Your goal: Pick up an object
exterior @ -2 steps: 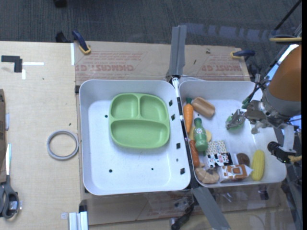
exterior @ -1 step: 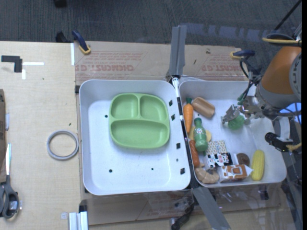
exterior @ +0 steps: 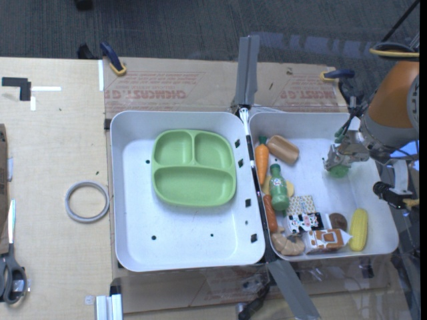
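Small green object point(exterior: 339, 170) under the jaws' tips, upper right part of right bin point(exterior: 313, 127), shape unclear.

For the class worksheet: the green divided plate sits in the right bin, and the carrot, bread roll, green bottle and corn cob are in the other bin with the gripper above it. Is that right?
Not quite. The camera view shows the green divided plate in the left bin, not the right. The rest stands: carrot, bread roll, green bottle and corn cob lie in the other bin, with the gripper above it.

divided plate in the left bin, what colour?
Light green, seen plainly in the camera view: divided plate.
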`<state>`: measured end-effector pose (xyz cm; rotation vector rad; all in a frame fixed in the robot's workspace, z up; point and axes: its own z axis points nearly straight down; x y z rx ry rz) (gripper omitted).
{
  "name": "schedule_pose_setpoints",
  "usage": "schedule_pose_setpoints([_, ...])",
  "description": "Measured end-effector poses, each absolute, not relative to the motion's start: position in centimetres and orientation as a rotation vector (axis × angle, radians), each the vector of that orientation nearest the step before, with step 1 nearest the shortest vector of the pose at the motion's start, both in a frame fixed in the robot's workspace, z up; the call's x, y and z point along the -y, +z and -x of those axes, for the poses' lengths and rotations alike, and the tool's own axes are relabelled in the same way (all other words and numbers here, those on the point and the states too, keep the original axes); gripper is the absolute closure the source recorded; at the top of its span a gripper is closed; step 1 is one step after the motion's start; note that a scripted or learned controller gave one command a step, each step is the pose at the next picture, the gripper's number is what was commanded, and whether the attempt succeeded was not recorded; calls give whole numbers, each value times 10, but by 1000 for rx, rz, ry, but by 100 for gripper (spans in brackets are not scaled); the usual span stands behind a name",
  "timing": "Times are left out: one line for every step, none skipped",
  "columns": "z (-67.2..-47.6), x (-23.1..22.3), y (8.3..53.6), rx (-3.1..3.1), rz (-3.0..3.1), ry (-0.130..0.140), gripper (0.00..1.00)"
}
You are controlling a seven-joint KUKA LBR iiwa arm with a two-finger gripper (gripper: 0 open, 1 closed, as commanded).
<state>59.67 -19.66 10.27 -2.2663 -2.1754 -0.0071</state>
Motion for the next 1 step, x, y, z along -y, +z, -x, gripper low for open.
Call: schedule_pose_setpoints([-635,190,174,2220,2226,1,100])
